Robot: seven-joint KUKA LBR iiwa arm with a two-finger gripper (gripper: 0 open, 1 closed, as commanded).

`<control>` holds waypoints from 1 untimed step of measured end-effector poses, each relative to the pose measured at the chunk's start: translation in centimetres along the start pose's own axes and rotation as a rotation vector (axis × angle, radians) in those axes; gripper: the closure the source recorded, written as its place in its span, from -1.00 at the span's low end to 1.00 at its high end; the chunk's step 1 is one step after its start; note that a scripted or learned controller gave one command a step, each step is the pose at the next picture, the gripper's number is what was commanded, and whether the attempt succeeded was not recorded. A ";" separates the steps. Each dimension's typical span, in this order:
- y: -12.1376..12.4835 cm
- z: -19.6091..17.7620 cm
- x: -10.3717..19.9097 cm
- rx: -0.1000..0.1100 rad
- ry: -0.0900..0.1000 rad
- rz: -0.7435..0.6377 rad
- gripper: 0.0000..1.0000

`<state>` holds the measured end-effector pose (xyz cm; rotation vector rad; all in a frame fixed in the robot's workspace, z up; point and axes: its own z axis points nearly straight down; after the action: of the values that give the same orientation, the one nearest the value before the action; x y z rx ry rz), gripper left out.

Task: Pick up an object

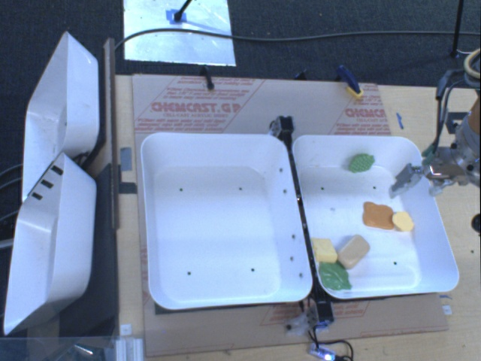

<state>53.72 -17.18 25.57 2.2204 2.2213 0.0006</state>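
Nearest me I see the tabletop, then the left bin and the right bin. My end effector hangs released over the right bin's far right rim, grasping nothing. Inside lie an orange piece, tan block, green leaf

Brown board with red print lies under both bins. Blue-and-yellow clamp at its back edge, black clip between bins. Two spare white tubs stacked off bench's left edge. Metal plate on dark carpet behind.
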 end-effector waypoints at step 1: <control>2.2 16.1 -3.4 0.011 0.002 0.002 -1.00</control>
<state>55.91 -20.59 9.52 2.2290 2.2257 -0.0086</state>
